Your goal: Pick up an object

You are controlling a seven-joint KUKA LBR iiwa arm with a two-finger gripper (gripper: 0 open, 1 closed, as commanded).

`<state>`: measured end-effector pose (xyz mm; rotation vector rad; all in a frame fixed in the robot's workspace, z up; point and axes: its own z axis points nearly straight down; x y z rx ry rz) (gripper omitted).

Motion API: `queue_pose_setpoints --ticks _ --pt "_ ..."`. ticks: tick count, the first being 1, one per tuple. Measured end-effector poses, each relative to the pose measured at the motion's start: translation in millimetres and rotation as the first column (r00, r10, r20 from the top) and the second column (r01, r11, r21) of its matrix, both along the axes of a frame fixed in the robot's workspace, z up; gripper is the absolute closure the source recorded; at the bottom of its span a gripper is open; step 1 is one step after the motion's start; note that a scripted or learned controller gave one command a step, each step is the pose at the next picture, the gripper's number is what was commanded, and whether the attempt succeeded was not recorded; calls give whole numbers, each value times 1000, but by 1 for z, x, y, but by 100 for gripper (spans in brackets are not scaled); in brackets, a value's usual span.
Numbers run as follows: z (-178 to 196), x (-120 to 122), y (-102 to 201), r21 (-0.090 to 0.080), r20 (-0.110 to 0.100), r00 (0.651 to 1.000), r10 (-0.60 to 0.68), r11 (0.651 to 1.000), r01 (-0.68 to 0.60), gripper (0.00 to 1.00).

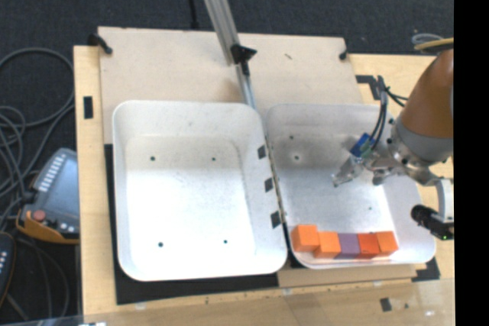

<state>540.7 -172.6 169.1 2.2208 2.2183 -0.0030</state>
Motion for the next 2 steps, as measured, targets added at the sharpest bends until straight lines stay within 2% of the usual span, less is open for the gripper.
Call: queue_pose_setpoints --ticks 1,2 --pt "-74 37 -26 -1 5 1000 1 1000 -1 0" --pt "-75 117 -29 5 -34 999 -4 1000 4 0"
